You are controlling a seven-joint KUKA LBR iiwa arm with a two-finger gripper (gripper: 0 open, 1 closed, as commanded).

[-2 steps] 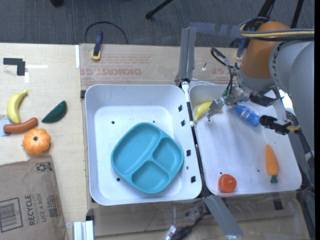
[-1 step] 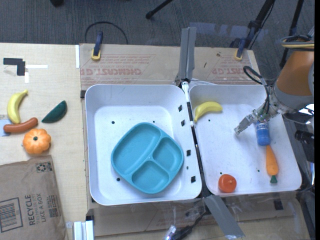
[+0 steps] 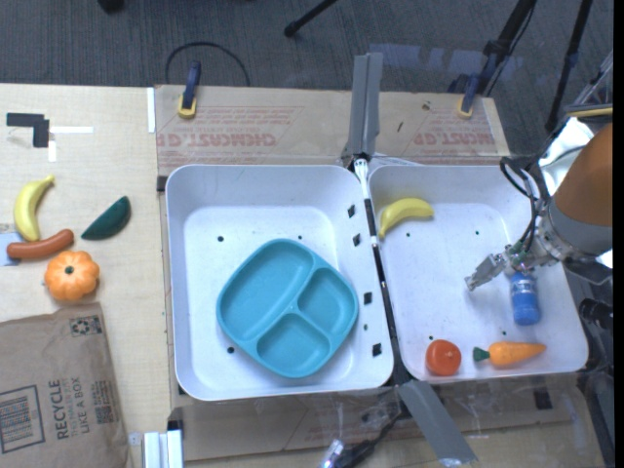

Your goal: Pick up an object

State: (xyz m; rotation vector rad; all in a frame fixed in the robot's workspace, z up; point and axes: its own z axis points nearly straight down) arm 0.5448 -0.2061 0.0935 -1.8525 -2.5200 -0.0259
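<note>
The right bin (image 3: 487,217) holds a yellow banana (image 3: 404,212) at its back left, a red tomato (image 3: 444,357) and an orange carrot (image 3: 513,354) along its front, and a blue bottle (image 3: 525,298) near its right side. My gripper (image 3: 485,273) hangs low over the bin floor, pointing left, just left of and above the blue bottle. It sits close beside the bottle's top, and nothing shows in its grasp. The arm enters from the right edge.
The left bin (image 3: 195,213) carries a blue divided plate (image 3: 287,306). On the bench to the left lie a banana (image 3: 31,208), a sausage (image 3: 39,246), a small pumpkin (image 3: 71,276), a green piece (image 3: 107,218) and a paper bag (image 3: 54,388).
</note>
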